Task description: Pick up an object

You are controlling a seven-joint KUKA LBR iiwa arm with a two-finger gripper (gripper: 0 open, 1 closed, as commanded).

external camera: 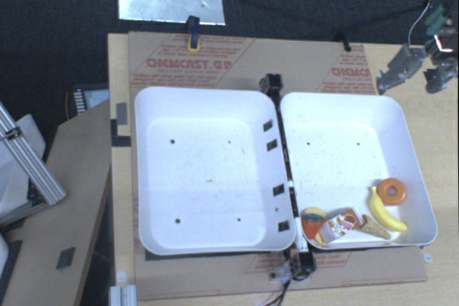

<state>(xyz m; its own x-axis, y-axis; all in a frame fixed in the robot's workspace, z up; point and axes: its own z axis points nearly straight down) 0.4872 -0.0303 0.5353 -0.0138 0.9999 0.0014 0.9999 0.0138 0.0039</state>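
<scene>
Surface (237, 54) carrying two white bins side by side. Left bin (143, 154): bare floor, open room throughout. Right bin (409, 147): objects clustered at its near right corner, namely a banana (385, 211) by the right wall, an orange ring (391, 190) touching its upper end, a red-and-white packet (340, 224), and a tomato-like piece (313, 221) against the divider. Hand (419, 75) hangs above the surface's far right corner, fingers spread with nothing between them, well apart from the cluster.
</scene>
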